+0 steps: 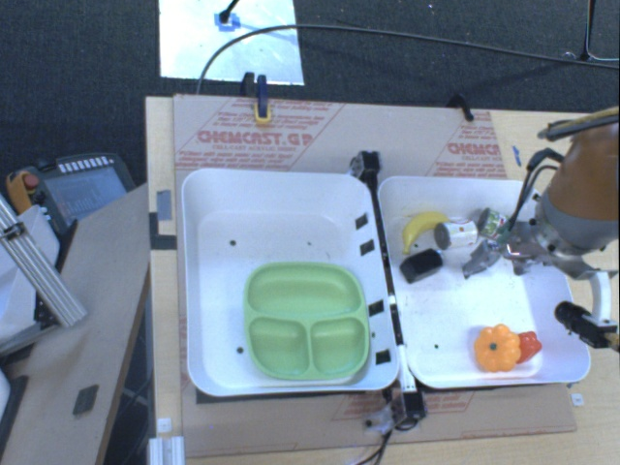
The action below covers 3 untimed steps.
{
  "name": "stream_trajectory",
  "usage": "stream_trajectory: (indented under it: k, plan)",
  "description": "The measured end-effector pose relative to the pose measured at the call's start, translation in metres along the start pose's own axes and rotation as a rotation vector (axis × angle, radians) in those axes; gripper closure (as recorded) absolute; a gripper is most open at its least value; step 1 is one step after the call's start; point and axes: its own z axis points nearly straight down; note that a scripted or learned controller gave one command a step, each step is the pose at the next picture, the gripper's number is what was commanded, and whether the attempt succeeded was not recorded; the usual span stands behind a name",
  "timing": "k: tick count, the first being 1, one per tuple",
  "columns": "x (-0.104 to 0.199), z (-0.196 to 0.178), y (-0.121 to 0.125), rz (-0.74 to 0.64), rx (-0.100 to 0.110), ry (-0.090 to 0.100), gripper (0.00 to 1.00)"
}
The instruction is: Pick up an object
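From my remote seat I see the desk (160, 260) as a pale wooden surface. A brown cardboard sheet (320, 134) printed with red lettering lies flat on it, held at its far edge by a yellow and blue clamp (262, 100). On that sheet sit two shallow white bins side by side, touching along their inner rims: the left bin (208, 260) and the right bin (552, 366). Black clips (368, 168) join them along the shared edge. Cables (387, 419) trail off the near edge.

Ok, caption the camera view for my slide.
Arm's hand low in the right bin near a banana; green tray in the left bin.
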Motion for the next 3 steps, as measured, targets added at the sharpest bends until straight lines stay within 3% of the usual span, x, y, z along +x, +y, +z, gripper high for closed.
stream_trajectory:
  k: [1,2,3]
  plan:
    - [0.004,0.046,-0.008,0.0,0.001,0.0,0.0]
    - [0.003,0.033,-0.006,0.0,-0.006,-0.002,1.0]
    - [0.002,-0.016,-0.002,-0.003,-0.008,-0.002,1.0]
